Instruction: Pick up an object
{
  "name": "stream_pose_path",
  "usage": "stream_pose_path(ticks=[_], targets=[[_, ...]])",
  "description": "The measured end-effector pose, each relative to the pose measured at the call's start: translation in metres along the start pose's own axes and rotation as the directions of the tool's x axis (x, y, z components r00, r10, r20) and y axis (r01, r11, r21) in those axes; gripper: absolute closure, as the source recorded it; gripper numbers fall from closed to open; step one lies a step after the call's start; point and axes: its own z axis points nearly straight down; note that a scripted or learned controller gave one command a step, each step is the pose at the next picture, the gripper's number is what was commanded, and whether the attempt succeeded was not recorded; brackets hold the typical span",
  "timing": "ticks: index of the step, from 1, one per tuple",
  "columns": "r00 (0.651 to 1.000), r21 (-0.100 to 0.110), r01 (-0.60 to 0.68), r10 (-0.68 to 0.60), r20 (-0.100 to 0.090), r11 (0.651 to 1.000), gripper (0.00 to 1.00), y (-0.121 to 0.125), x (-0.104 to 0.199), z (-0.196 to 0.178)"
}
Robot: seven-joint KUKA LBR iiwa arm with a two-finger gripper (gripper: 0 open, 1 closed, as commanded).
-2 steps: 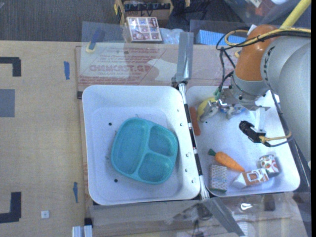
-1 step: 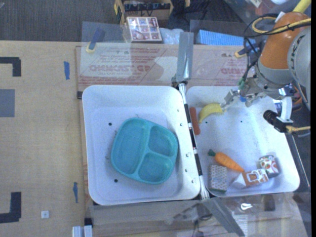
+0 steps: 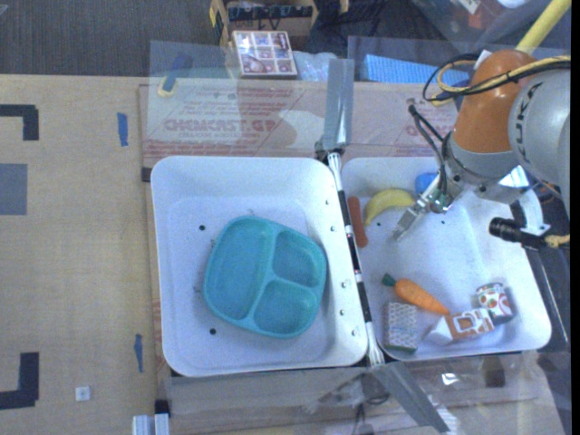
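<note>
My gripper [image 3: 410, 222] hangs low in the right bin [image 3: 507, 243], in its upper left part, at the end of the grey arm with the orange band. A yellow banana [image 3: 382, 203] lies just left of it, close to the gripper tip; I cannot tell if they touch. Behind the gripper a small blue object [image 3: 425, 184] is partly hidden. An orange carrot [image 3: 420, 295] lies below, toward the bin's front. Nothing shows as held.
A red-brown stick [image 3: 357, 221] lies along the right bin's left wall. A grey patterned pouch [image 3: 401, 325] and two small printed boxes [image 3: 468, 323] [image 3: 494, 301] sit at the front. A teal divided plate [image 3: 265, 276] lies in the left bin [image 3: 181, 198].
</note>
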Motion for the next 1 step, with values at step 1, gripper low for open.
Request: stream_pose_path(ticks=[1], targets=[[0.998,-0.057,0.047,-0.045,0.037,0.997,0.00,-0.0669,0.0733,0.0040]])
